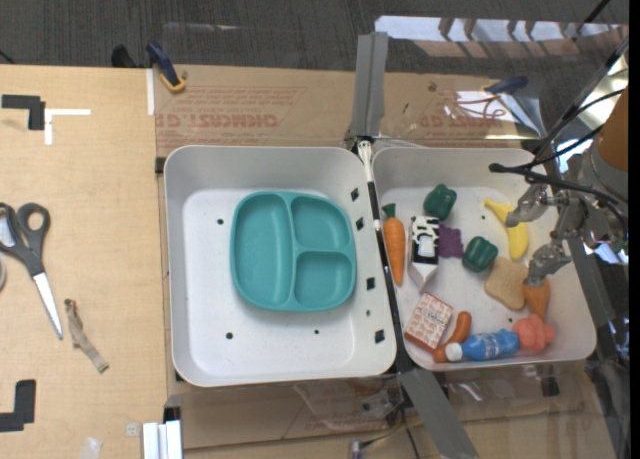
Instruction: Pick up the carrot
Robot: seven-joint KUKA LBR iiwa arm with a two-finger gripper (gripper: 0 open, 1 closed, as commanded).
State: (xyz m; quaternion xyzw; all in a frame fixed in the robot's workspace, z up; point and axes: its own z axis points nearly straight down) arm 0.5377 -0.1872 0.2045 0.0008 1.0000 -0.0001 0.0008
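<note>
The carrot [395, 249], orange with a small green top, lies lengthwise against the left wall of the right bin [575, 347]. My gripper [536, 237] hovers over the right side of that bin, far to the right of the carrot. Its two fingers [524, 209] are spread open, one near a yellow banana [514, 233] and the other above a short orange cone-shaped piece [538, 298]. Nothing is gripped between them.
The right bin also holds two green peppers [439, 200], a black-and-white carton [426, 239], a purple piece [451, 243], a bread slice [505, 287], a red-white box [430, 319] and a blue bottle [486, 347]. A teal divided plate [294, 250] lies in the left bin. Scissors [30, 252] rest on the bench.
</note>
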